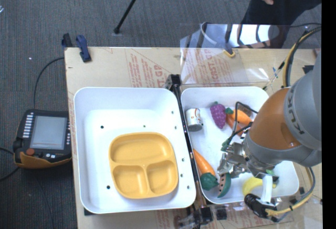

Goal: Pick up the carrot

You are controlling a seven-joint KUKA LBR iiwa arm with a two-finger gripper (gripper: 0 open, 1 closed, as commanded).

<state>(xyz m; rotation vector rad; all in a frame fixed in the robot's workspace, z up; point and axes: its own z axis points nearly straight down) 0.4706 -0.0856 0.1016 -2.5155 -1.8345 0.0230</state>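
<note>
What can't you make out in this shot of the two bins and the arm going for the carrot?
Camera view, all in the right white bin:
- Gripper: too small and cluttered to tell open from shut.
- Long orange carrot with green top: contact with the gripper cannot be judged.
- Smaller orange piece: partly hidden behind the orange band of the arm.
- Yellow fruit: partly covered by the arm's wrist, so its kind is unclear.
</note>
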